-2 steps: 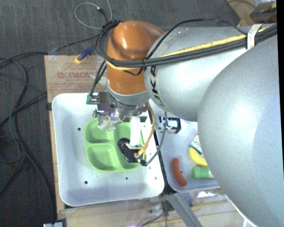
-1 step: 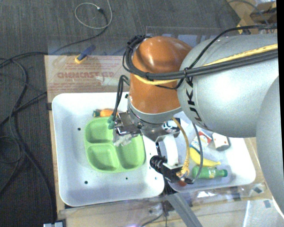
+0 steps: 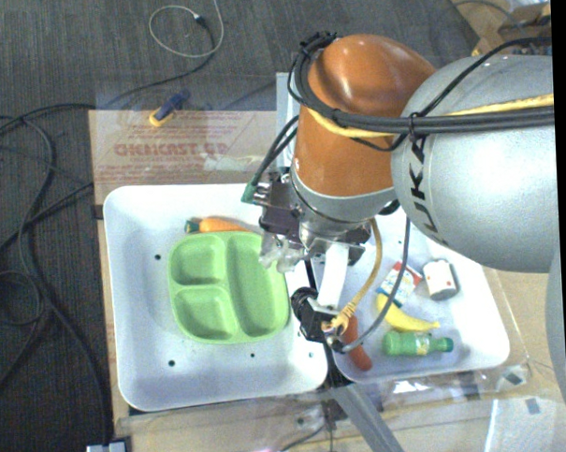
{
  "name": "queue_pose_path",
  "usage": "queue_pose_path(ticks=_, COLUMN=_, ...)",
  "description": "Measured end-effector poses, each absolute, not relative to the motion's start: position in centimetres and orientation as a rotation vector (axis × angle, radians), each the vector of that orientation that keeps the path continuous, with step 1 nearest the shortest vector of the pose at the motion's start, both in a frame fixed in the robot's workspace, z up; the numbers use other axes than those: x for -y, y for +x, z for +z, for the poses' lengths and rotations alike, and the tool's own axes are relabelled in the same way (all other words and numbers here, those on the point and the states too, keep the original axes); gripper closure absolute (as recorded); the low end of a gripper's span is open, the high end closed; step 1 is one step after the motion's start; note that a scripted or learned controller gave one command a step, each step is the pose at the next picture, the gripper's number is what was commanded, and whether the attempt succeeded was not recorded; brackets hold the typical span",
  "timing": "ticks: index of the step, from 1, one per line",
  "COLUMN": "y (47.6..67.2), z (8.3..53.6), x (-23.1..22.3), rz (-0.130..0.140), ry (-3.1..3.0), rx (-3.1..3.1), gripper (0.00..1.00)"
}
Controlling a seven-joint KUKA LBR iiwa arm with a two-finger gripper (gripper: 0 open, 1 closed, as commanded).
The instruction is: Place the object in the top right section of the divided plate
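the grey arm's wrist hides most of the gripper above the green plastic divided plate, so its grip cannot be told.

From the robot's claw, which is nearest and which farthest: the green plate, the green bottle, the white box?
Measured from the gripper in the camera view:
1. Green plate, right beside it in the left bin.
2. Green bottle, lower in the right bin.
3. White box, farther right in that bin.

One fixed overhead camera, slanted down on both bins, arm entering right
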State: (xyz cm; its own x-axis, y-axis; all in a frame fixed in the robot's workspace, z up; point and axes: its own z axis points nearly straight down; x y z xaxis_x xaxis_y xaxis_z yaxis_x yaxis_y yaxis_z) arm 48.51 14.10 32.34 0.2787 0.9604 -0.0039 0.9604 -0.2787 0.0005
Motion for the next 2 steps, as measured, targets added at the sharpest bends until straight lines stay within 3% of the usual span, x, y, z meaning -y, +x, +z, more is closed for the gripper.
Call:
queue_pose_path(ticks=1, y=48.5, z=33.6, x=-13.4, rz=-0.005, ry=2.814, rx=-1.39, gripper=1.0)
queue_pose_path(ticks=2, y=48.4, z=25.0, x=-12.2, rz=-0.009, ry=3.008, rx=-0.899, gripper=1.0)
